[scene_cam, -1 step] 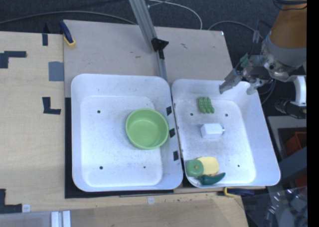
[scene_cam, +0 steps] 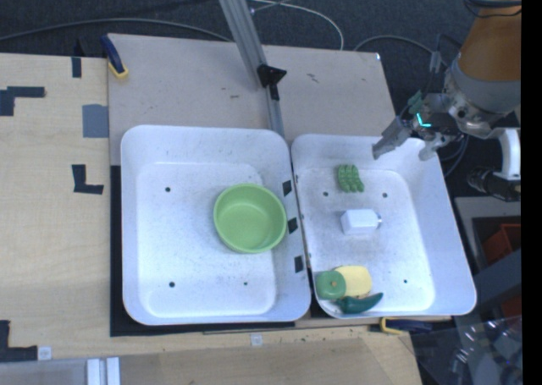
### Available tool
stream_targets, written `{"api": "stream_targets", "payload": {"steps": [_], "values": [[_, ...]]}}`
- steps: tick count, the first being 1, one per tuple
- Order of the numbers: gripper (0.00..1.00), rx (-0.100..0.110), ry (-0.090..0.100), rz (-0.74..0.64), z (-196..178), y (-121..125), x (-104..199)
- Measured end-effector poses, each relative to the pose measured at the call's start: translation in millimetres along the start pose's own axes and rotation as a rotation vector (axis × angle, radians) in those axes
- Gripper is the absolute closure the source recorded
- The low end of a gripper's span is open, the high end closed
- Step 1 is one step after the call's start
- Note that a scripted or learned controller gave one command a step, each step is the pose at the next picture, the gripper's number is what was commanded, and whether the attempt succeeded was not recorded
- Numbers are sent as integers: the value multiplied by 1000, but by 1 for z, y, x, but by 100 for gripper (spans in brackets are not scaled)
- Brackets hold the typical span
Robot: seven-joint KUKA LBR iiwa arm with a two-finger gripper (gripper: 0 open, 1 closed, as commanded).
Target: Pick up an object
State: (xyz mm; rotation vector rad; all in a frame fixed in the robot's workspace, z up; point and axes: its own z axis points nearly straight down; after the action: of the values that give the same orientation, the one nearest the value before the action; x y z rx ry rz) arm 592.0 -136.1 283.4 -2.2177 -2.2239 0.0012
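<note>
**Arm Poised at Bin's Edge, Choice of Small Items Below**

The grey KUKA arm with its orange band reaches in from the right, its gripper (scene_cam: 408,141) hanging over the upper right rim of the right bin (scene_cam: 440,231), with nothing between its fingers. They appear spread apart, one dark finger angled down toward the bin's corner, the other beside the wrist.

Below it lie the candidates. A small green ridged object (scene_cam: 349,178) sits nearest the tool, in the bin's upper middle; a white block (scene_cam: 360,221) rests just below that, near the centre. At the bin's lower left corner, a yellow and green toy (scene_cam: 350,285) leans against the wall. A green bowl (scene_cam: 250,218) sits alone in the left bin (scene_cam: 152,206).

The ridged piece looks the likeliest target, being closest (its material cannot be told from here). It seems light and small, probably plastic or rubber, and its ridges should give the fingers purchase; closing across its narrow width looks the soundest hold. The white block, smooth-faced, may slip more easily. The corner toy is crowded by the wall, leaving little room for a finger.
</note>
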Motion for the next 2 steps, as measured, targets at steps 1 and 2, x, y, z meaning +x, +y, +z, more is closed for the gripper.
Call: {"api": "stream_targets", "payload": {"steps": [1,2], "values": [[0,5,-1,2,52,-1,-10],[0,7,1,1,111,-11,-5]]}}
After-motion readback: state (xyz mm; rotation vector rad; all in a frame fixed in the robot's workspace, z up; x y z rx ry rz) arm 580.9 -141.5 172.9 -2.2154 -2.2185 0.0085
